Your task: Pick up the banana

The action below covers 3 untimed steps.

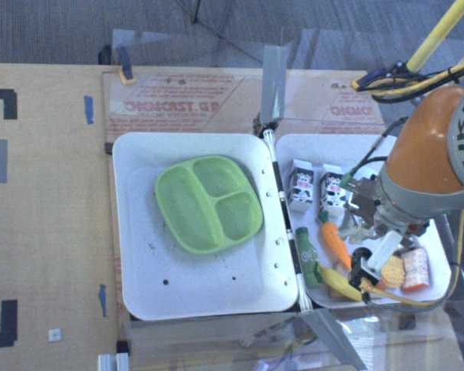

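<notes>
banana point(338, 282) lies at the right bin's point(309, 150) near wall, carrot point(334, 243) crowding it, gripper point(356, 226) close, its grip untellable.

Carrot point(335, 244) is crowding the banana point(339, 283) from behind, green item point(305, 260) is pressing at its left end, cracker point(392, 271) is sitting near its right end. Bin rim point(375, 304) is running close in front.

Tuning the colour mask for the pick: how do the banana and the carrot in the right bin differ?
Colour: the banana is yellow, the carrot orange. Place: the banana lies by the near rim of the right bin, the carrot just beyond it, nearer the middle. Pose: the carrot slants more steeply than the banana. Shared: both are long, lie flat and slant the same way.
</notes>
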Available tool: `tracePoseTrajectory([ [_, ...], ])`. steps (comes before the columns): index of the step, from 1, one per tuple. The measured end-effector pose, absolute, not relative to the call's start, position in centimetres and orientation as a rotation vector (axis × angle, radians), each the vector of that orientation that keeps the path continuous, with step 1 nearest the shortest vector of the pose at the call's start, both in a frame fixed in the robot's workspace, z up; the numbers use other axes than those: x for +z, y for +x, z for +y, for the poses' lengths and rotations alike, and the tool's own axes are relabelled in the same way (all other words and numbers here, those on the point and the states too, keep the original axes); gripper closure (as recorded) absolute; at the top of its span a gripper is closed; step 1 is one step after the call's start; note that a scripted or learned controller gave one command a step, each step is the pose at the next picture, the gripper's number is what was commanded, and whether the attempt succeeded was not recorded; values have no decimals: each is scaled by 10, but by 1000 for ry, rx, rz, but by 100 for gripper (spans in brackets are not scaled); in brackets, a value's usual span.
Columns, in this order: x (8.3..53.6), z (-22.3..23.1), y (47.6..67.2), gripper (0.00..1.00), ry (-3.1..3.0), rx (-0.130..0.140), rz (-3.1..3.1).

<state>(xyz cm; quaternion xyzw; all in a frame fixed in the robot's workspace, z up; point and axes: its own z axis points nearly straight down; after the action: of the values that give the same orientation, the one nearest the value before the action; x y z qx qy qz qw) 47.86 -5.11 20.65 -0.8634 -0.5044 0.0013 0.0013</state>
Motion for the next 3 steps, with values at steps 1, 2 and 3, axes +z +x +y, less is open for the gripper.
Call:
tracePoseTrajectory([
  [1, 99, -97, 489, 100, -2822, -14, -1401],
  [2, 94, -95, 486, 0, -2815, 0, -1398],
  [3, 103, -95, 485, 100, -2815, 2, -1394],
])
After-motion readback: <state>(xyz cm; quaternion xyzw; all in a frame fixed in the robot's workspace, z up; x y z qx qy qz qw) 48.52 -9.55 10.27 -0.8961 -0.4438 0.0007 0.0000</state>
